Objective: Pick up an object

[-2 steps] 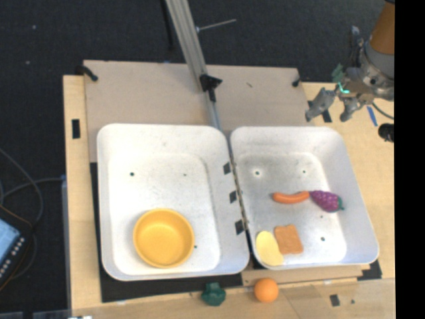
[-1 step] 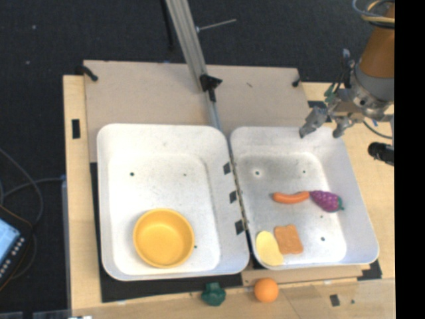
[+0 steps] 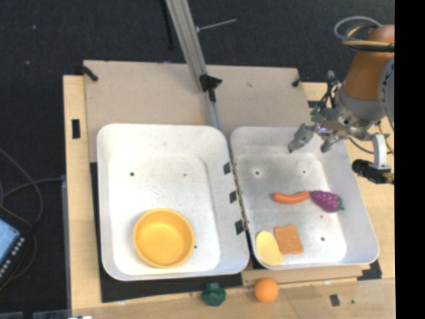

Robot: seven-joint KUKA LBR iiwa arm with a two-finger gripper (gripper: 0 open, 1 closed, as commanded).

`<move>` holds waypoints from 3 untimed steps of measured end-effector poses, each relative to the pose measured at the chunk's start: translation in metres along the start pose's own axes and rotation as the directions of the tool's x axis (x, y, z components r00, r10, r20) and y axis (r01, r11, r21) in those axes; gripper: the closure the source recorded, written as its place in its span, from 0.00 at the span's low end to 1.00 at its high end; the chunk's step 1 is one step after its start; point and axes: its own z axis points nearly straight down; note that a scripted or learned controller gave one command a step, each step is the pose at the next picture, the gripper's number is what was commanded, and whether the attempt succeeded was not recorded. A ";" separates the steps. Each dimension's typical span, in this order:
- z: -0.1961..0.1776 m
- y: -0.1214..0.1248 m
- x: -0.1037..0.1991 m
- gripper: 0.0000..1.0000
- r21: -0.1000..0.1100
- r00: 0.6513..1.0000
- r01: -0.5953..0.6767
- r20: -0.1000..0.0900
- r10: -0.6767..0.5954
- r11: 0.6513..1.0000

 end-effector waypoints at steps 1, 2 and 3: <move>0.048 -0.006 0.007 0.00 -0.001 1.000 0.000 0.000 0.000 1.000; 0.033 -0.004 0.005 1.00 -0.009 1.000 -0.001 0.002 0.001 1.000; -0.011 -0.001 0.004 1.00 -0.010 1.000 0.001 0.001 -0.001 1.000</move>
